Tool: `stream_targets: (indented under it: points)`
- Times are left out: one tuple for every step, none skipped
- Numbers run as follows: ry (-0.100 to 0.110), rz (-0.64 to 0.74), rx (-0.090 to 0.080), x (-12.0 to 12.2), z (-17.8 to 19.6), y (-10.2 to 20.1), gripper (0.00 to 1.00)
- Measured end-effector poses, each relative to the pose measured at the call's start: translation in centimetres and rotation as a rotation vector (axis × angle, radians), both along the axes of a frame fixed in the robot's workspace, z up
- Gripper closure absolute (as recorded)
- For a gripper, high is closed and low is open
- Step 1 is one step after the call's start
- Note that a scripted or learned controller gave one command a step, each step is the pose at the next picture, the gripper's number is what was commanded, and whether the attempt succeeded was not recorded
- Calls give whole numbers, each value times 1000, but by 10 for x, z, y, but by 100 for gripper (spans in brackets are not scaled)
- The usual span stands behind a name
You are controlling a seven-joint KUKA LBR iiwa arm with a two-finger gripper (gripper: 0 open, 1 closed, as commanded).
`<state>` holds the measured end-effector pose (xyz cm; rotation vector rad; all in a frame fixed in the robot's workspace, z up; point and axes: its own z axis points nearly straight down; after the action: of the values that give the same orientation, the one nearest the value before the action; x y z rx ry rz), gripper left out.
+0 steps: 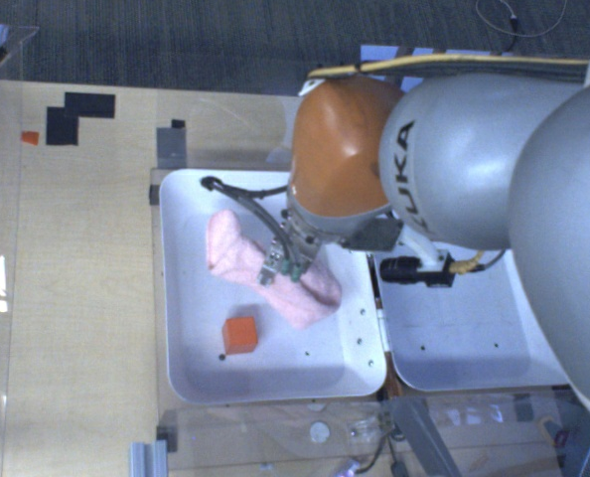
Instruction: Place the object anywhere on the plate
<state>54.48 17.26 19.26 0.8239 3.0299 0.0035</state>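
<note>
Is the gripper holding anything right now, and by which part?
Cannot be told. The gripper sits down on the middle of the pink cloth; the orange block lies apart, untouched.

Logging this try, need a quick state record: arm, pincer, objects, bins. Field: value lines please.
arm: grey KUKA arm with orange band, reaching in from the right over the left bin
pincer: pincer low over the pink cloth, at or near its surface; contact unclear
pink cloth: pink cloth lying crumpled in the left bin, middle to upper area
orange block: orange block on the left bin floor, apart from the cloth, nearer the front edge
left bin: left bin white, shallow
right bin: right bin largely covered by the arm
plate: none identifiable
</note>
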Motion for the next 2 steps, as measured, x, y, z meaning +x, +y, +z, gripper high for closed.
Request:
stream_targets:
  points:
    - [-11, -35, 5, 31, -94, 38, 100]
    - [-9, 107, 1, 70, -1, -11, 100]
